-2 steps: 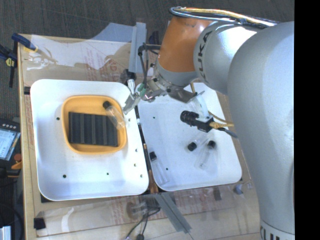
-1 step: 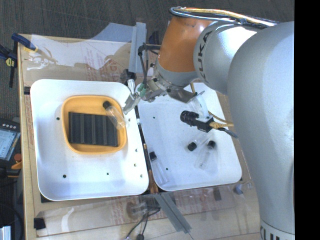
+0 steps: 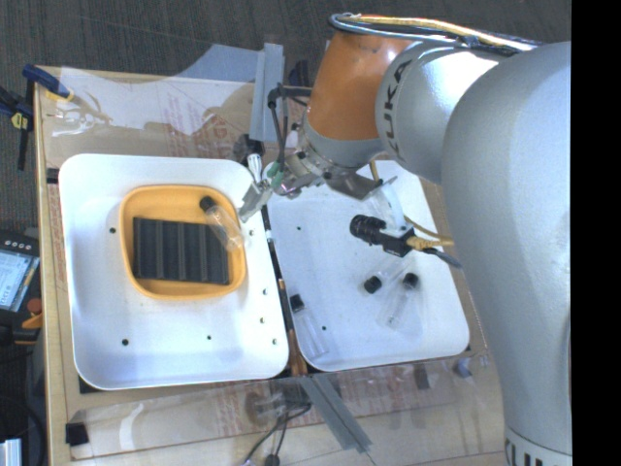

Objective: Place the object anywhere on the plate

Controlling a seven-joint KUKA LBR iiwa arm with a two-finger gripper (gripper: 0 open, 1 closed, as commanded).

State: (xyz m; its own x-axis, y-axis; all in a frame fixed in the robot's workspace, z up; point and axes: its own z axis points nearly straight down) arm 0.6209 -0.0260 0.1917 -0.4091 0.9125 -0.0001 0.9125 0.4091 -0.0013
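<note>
Nearest us, the left bin (image 3: pixel 97 348) and right bin (image 3: pixel 340 352) sit side by side on the bench. In the right bin, two black caps (image 3: pixel 372 283) lie close together, and their clear bodies are very hard to pick out against the white. A small black piece (image 3: pixel 296 302) sits at that bin's left edge.

Further back, in the left bin, is the yellow plate (image 3: pixel 146 207) with its dark ridged centre. The clear tube (image 3: pixel 225 225) lies on the plate's far right part, its black cap pointing away. The gripper (image 3: pixel 250 202) hangs just beside that tube, over the plate's rim. Whether the pincer is clenched or released, I cannot tell. The big grey arm (image 3: pixel 485 163) hides the right bin's far corner.
</note>
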